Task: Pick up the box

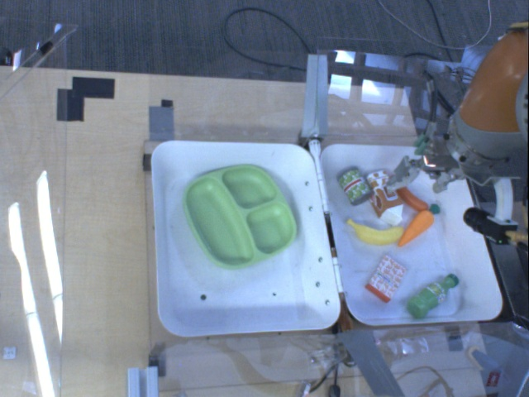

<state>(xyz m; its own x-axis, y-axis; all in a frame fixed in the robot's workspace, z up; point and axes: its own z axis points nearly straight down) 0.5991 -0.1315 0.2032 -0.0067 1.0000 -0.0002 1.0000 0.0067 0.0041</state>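
Two white bins (165,304) fill the bench, the right one holding the box (386,277) at lower right, loose among toys, while the gripper (421,165) hovers above, grip unreadable.

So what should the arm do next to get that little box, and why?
Probably swing toward the bin's front: the gripper hovers near the carrot and banana at the back of the right bin, while the box lies apart, nearer the green bottle.
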